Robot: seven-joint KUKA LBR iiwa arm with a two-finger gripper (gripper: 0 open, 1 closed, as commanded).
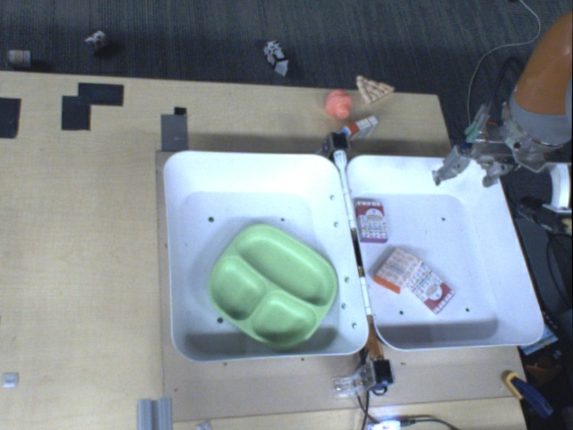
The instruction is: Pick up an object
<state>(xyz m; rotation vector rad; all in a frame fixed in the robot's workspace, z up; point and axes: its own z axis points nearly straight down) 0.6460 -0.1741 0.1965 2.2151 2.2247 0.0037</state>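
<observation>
So the two-finger gripper (470, 169) is hovering over the far right corner of the right shallow white plastic bin (501, 330), fingers spread apart with nothing between them. Inside that same bin, a small red and white card packet (371, 219) lies against its left wall, and an orange and white snack box (412, 279) sits tilted near its middle. Left of that bin, its twin white bin (183, 240) holds a light green divided plastic tray (273, 283).
</observation>
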